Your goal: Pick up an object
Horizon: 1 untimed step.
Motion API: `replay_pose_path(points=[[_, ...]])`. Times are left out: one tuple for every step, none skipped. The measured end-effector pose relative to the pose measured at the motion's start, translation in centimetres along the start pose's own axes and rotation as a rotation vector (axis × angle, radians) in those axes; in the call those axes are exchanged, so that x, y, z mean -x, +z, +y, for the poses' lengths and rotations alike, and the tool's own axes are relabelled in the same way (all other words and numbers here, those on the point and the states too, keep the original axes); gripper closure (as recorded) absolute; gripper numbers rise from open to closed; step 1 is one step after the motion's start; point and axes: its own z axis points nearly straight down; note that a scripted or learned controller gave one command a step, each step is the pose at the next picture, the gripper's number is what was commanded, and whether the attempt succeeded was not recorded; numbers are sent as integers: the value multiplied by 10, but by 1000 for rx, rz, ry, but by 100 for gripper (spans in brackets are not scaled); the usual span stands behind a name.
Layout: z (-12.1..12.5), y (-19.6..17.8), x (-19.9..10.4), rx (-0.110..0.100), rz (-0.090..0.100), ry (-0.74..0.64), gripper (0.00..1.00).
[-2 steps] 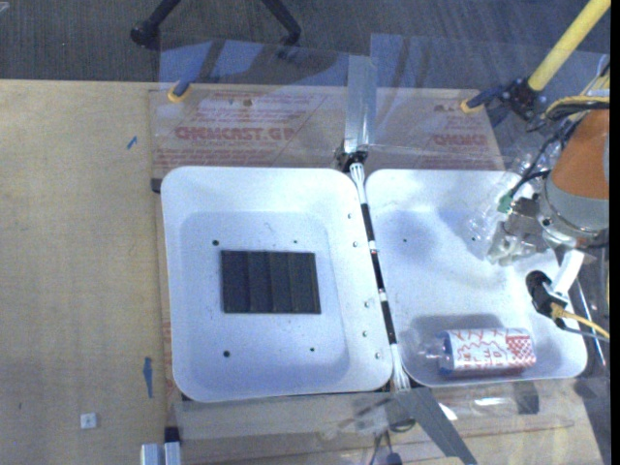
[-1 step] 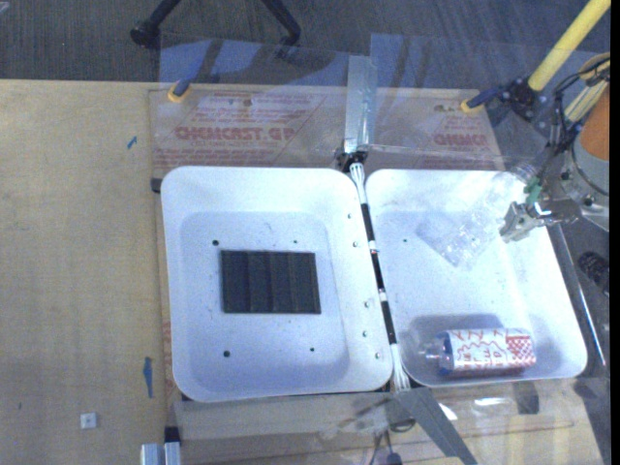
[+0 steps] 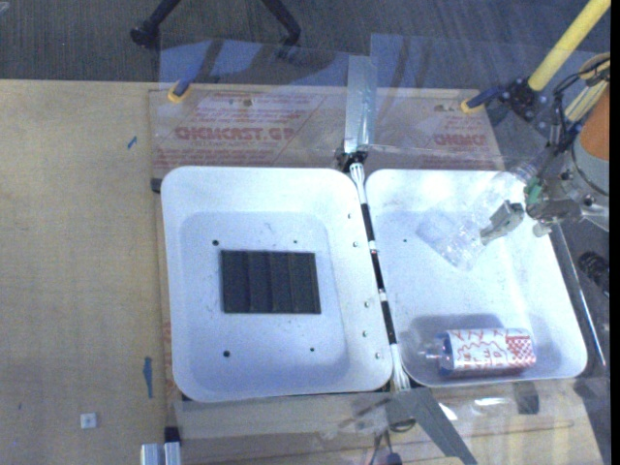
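**Bench record: two bins, three loose items, one gripper**

1. Bench (image 3: 77, 260). Pale wood surface that bore both bins side by side. A few small blue marks (image 3: 147, 376) lay on its left part.

2. Left bin (image 3: 184, 201). Shallow, white, with rounded corners. It held one item, a dark ribbed pad (image 3: 270, 282), rectangular and lying flat at the middle of the bin floor.

3. Right bin (image 3: 407, 289). Shallow and white, touching the left bin along a shared seam. It held two items, well apart from each other.
 - Clear plastic item (image 3: 453, 236). It was transparent and hard to outline, and lay in the bin's far half, slanting up toward the right rim.
 - Red-and-white cylinder (image 3: 489, 349). It lay on its side along the near wall, with a dark end facing left.

4. Gripper (image 3: 506, 217). It had reached in over the right rim of the right bin, at the right-hand end of the clear plastic item. Whether it was open or closed could not be told, nor whether it touched the plastic. The arm (image 3: 593, 129) showed its orange band at the right edge.

5. Clear panel (image 3: 242, 129). It stood behind the bins and carried red lettering too blurred to read.
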Motion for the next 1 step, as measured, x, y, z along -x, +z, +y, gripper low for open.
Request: replay_pose_path(points=[[-35,134,-26,3,2,460,0]])
